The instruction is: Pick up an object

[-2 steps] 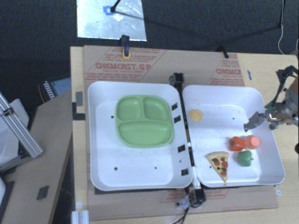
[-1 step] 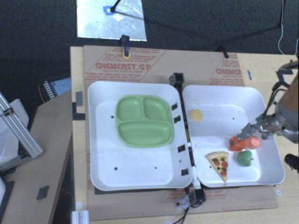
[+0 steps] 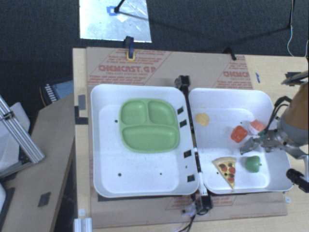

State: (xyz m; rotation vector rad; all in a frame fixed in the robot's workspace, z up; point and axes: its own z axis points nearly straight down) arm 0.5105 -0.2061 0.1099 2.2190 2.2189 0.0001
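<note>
Low over the right bin point(image 3: 227, 98), the claw point(image 3: 247, 147) hangs spread between red pepper point(image 3: 238, 134) and green pepper point(image 3: 252, 164)

A green divided plate point(image 3: 148, 125) lies in the left white bin point(image 3: 104, 178); both bins rest on brown cardboard printed with red lettering point(image 3: 126, 67). A shiny square sheet point(image 3: 115, 12) lies on the dark floor behind the bench; a yellow clamp point(image 3: 130, 50) grips the cardboard's far edge.
</note>
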